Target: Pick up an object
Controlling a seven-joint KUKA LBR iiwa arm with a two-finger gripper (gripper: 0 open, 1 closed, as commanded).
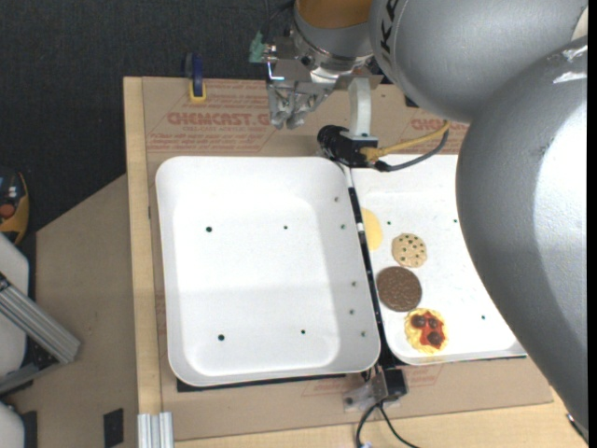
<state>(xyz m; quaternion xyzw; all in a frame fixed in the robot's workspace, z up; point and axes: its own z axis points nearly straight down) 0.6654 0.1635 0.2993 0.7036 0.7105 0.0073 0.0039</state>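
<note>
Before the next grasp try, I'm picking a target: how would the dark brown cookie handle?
The dark brown cookie looks like a flat, thin disc, so probably stiff and light. Lying flat in the right bin, it likely offers fingers little edge. It sits close to the chip cookie, which a push may nudge.

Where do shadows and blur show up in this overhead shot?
In the camera view, a soft shadow darkens the lower half of the left bin; the arm, close to the lens, looks soft; the gripper is slightly blurred; the cookies stay sharp.
</note>
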